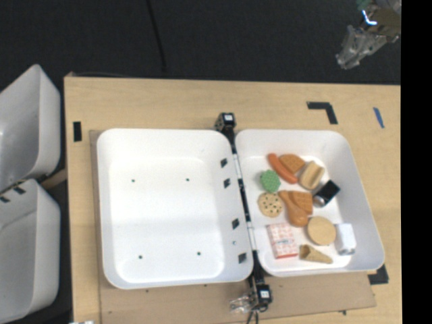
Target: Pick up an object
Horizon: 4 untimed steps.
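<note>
The right bin (351, 155) holds several small toy foods: an orange carrot (280, 168), a green round piece (271, 180), a bread roll (311, 174), a black block (327, 192), a chocolate-chip cookie (271, 204), an orange croissant-like piece (298, 206), a tan round biscuit (321, 231), a pink-and-white packet (282, 240), a cone-shaped wedge (315, 254) and a white block (345, 237). My gripper (354, 51) hangs high at the top right, beyond the bench's far edge and well away from the bin. Nothing shows between its fingers.
The left bin (108, 154) lies beside the right one, joined by a black-clipped seam (237, 194). White boxes (23, 127) stand off the bench's left edge. Black and blue tape marks (324, 109) sit on the wood behind the right bin.
</note>
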### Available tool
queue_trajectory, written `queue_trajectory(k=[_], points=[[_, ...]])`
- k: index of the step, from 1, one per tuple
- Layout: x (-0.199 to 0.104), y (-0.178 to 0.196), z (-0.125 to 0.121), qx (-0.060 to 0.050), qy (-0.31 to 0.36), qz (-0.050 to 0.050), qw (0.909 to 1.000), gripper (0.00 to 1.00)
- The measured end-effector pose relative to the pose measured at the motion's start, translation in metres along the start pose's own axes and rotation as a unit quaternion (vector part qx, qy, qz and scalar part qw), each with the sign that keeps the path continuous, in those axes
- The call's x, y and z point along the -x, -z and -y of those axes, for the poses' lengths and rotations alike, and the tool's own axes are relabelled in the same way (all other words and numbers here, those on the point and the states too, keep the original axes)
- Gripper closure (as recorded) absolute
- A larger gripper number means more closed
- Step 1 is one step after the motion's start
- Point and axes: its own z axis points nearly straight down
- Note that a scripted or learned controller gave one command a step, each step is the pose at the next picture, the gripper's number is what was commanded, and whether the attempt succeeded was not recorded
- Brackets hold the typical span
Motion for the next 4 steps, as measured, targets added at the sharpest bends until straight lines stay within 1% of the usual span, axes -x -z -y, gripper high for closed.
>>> queue_trajectory(k=[1,2,3,4], points=[[-0.026,0.110,0.000,0.003,-0.001,0.001,1.0000,1.00],[0.055,0.001,0.003,-0.010,-0.007,0.000,0.9999,1.00],[0.017,0.108,0.000,0.001,-0.001,0.001,1.0000,1.00],[0.014,-0.055,0.027,-0.014,-0.004,-0.002,0.9999,1.00]])
